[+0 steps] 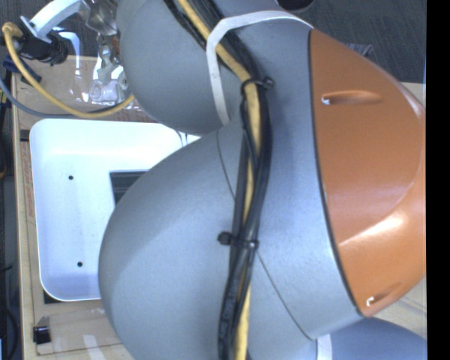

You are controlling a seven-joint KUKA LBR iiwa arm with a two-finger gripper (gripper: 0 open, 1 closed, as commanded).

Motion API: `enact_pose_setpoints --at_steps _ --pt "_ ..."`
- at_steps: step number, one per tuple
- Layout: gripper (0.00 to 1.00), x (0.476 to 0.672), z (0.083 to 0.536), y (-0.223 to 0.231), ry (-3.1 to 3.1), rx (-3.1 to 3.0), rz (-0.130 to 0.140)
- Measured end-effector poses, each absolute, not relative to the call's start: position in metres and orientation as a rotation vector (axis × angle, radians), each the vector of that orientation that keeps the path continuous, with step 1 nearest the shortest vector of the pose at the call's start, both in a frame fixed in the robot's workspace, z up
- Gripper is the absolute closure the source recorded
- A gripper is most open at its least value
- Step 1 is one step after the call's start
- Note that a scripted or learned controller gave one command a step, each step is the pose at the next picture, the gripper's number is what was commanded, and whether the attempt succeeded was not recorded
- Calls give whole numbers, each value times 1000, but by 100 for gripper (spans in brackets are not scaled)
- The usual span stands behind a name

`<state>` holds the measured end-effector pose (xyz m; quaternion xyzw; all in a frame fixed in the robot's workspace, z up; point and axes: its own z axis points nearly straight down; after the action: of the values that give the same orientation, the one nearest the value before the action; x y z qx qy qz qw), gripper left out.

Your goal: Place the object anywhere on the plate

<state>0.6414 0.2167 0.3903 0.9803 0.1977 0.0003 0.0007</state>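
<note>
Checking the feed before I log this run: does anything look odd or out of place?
The arm sits so close to the camera that it covers most of the bench. One white bin shows at left, undamaged, nothing spilled. Whether anything is wrong elsewhere can't be judged.

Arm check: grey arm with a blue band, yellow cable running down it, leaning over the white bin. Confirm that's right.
One detail is wrong: the band is orange, not blue. The camera view shows it on the arm. The rest holds: the arm is grey, a yellow cable runs down it, and it leans over the white bin.

Robotics lab: big grey arm [210, 261], cabling, white bin [67, 201] on bench.
</note>
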Motion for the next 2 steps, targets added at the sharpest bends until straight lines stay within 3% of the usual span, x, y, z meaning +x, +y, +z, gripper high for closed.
enact_pose_setpoints --at_steps 1,2 --pt "100 566 247 220 947 2997 -17" --pt "100 496 185 207 1069 2957 -17"
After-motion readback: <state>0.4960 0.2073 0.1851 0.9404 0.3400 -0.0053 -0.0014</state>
